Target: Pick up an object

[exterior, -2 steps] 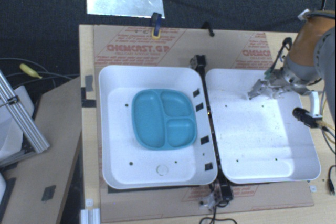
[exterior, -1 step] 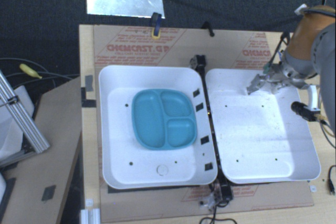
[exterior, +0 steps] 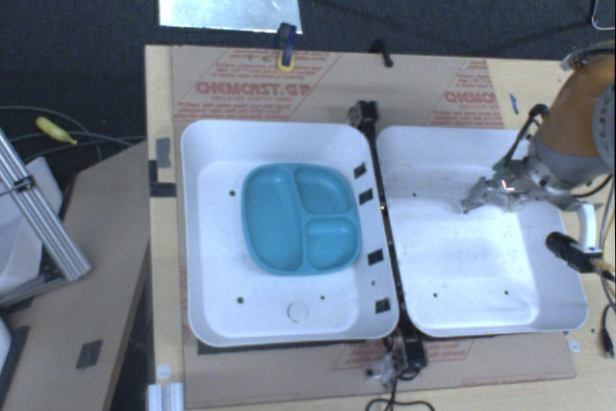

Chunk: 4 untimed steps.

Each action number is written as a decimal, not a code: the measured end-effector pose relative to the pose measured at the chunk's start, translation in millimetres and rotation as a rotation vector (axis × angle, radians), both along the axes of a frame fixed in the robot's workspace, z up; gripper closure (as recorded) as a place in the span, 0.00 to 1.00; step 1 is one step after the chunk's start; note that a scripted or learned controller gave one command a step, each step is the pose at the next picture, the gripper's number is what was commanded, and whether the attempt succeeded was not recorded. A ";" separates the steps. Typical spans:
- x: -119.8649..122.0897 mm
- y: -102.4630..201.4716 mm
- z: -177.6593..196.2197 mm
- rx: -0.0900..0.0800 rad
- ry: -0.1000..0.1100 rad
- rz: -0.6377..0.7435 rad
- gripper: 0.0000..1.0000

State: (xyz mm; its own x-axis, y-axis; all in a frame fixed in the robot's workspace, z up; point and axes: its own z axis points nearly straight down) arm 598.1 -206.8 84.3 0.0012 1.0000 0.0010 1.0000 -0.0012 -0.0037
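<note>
A blue divided plate (exterior: 298, 218) lies flat in the middle of the left bin (exterior: 207, 159). A small pale round object (exterior: 296, 311) rests near that bin's front wall. My gripper (exterior: 474, 198) hangs over the right bin (exterior: 452, 303), in its upper right part, pointing left, well apart from the plate. Nothing can be seen in its grasp. The grey arm with its orange band (exterior: 582, 115) reaches in from the right edge.
A black divider strip (exterior: 377, 217) with clips runs between the two bins. The bins sit on a cardboard sheet (exterior: 260, 82). A black part of the arm (exterior: 570, 251) overhangs the right bin's right wall. A metal frame (exterior: 34, 217) stands at far left.
</note>
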 end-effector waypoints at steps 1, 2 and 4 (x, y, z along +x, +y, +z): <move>4.6 0.2 11.8 -0.003 -0.010 0.003 1.00; -72.9 78.0 12.9 0.003 0.000 0.007 1.00; -111.2 224.0 155.4 0.003 -0.007 0.016 1.00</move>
State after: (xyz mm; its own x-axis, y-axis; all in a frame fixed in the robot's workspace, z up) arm 486.9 17.2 239.8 -0.0146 0.9999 0.0042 0.9999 0.0146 0.0031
